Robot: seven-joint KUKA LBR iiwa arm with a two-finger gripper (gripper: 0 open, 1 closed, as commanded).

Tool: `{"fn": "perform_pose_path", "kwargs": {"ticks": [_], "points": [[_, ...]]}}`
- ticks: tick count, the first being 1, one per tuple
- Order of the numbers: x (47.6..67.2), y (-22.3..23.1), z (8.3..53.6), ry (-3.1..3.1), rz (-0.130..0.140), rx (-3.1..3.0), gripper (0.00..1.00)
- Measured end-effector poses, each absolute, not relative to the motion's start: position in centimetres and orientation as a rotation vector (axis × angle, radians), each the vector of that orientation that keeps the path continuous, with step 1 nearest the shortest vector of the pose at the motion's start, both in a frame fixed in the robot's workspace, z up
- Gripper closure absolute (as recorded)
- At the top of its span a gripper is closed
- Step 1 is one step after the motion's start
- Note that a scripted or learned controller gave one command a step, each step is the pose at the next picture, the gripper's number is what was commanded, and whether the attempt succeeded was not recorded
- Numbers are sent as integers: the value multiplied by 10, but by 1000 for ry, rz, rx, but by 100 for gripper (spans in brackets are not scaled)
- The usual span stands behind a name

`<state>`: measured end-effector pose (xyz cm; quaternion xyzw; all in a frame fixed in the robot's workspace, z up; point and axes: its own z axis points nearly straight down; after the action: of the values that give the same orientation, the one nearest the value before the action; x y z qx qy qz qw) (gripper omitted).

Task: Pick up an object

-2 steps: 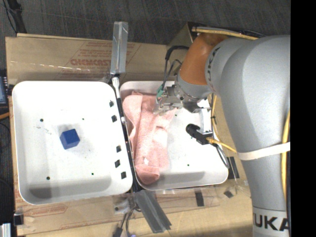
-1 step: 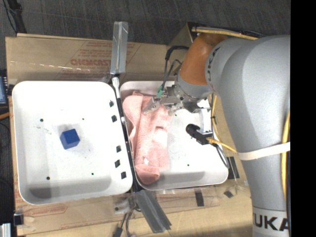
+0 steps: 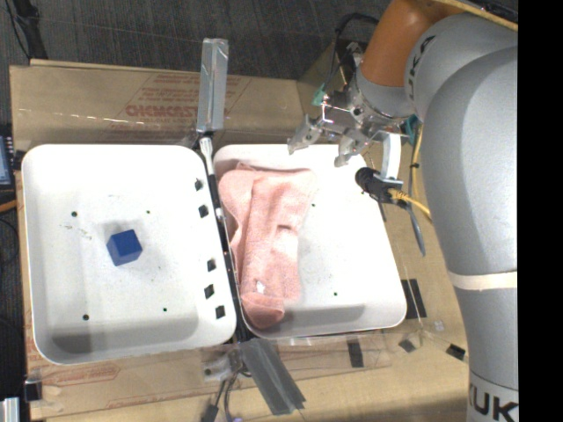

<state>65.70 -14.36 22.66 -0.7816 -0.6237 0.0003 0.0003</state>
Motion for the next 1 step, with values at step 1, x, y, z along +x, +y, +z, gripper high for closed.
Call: {"fn": "perform_pose_path", "kwargs": {"ticks": [1], "points": [[658,-146,92,-2069,1,-2363,0]]}}
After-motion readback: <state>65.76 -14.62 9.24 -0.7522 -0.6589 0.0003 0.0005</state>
